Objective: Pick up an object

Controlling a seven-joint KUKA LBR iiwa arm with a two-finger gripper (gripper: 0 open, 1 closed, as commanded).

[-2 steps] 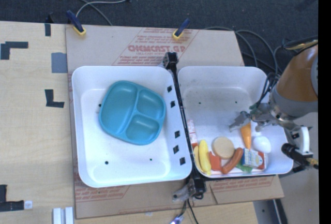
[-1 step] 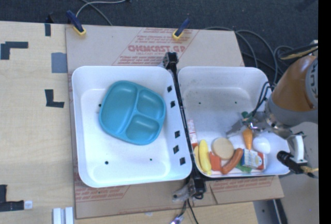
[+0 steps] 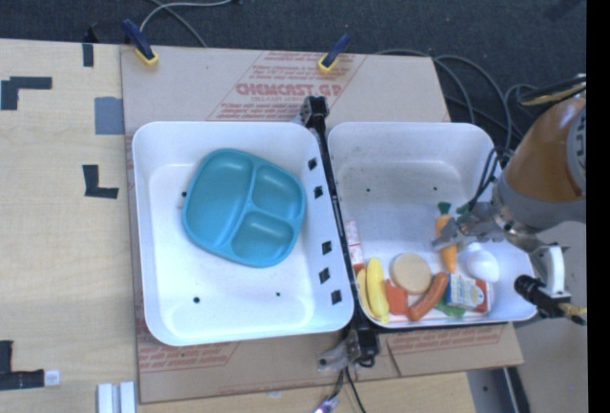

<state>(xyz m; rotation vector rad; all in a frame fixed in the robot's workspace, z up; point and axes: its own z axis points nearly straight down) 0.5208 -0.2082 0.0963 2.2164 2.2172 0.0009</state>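
Observation:
Toy food lies heaped along the front of the right bin (image 3: 400,149): a yellow banana (image 3: 375,287), a round tan biscuit (image 3: 412,272), a red sausage (image 3: 428,298), a white egg (image 3: 479,263) and a small printed carton (image 3: 466,293). An orange carrot piece (image 3: 448,258) with a green tip lies just left of the egg. My gripper (image 3: 457,231) reaches in from the right and sits low over the bin's right side, right at the carrot and beside the egg. The grey arm with its orange band (image 3: 545,158) rises behind it.
The left bin (image 3: 162,306) holds a blue divided plate (image 3: 244,207), tilted. A black divider (image 3: 329,211) runs between the bins. Both stand on cardboard held by yellow clamps (image 3: 333,53). Cables run along the dark floor at the back.

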